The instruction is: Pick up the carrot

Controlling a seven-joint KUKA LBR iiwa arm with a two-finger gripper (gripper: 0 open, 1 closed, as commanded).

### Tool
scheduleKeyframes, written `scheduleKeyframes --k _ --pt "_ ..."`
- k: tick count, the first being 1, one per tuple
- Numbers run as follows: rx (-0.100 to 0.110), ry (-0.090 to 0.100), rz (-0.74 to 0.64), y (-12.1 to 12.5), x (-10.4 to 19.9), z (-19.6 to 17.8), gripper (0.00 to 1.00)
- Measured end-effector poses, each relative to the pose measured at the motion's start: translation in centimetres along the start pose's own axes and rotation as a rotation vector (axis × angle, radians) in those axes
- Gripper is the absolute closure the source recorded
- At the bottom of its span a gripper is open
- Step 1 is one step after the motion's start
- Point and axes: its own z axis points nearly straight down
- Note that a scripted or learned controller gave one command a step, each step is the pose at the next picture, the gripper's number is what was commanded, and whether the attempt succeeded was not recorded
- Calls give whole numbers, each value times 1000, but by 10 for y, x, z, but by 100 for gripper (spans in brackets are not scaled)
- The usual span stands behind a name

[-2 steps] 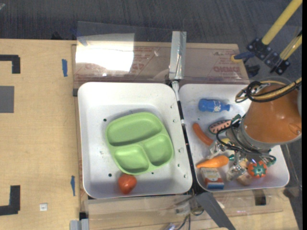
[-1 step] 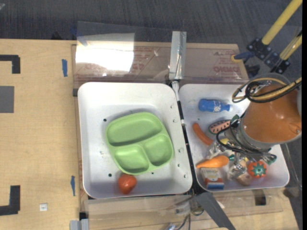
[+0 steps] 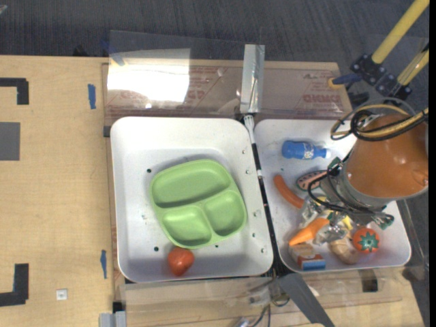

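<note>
The arm's orange band (image 3: 385,159) and cables hide much of the right bin (image 3: 402,251). The gripper (image 3: 328,225) reaches down just beside the carrot (image 3: 304,235), near the bin's near edge; whether its jaws are released or clenched cannot be told.

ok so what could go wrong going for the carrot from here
The carrot lies in a tight heap in the right bin, against the tomato toy and other pieces, so the gripper may catch a neighbour instead. The orange-red chilli nearby looks similar and could be mistaken for it.
</note>
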Motion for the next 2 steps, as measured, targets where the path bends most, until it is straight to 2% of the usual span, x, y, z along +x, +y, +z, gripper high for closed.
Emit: scheduleKeyframes --k 2 --pt "8 -15 1 -1 -7 -20 100"
